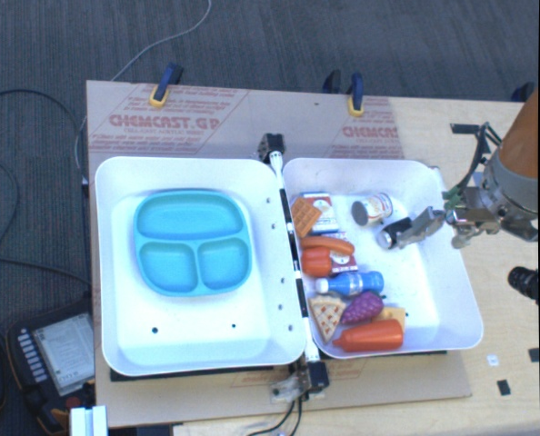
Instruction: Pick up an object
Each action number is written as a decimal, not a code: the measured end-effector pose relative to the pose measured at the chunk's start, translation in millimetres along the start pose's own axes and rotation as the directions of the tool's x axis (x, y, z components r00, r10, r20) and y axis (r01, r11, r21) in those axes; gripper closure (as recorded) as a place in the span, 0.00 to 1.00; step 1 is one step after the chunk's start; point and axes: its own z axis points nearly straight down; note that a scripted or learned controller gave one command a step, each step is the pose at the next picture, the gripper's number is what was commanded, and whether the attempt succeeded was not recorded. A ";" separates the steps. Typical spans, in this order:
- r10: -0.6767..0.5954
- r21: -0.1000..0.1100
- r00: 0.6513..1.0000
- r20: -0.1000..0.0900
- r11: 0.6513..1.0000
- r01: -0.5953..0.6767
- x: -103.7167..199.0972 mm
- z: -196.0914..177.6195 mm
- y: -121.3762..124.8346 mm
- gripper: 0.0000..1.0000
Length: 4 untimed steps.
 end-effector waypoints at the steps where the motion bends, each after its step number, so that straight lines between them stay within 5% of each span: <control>1: 0.001 -0.002 1.000 0.000 1.000 -0.001 48.6 167.1 0.5 0.00; 2: 0.002 -0.005 1.000 0.001 1.000 -0.002 48.1 157.1 1.3 1.00; 3: 0.002 -0.004 1.000 0.001 1.000 -0.002 48.0 157.2 1.2 0.00; 4: 0.002 -0.005 1.000 0.002 1.000 -0.002 48.0 147.6 1.7 1.00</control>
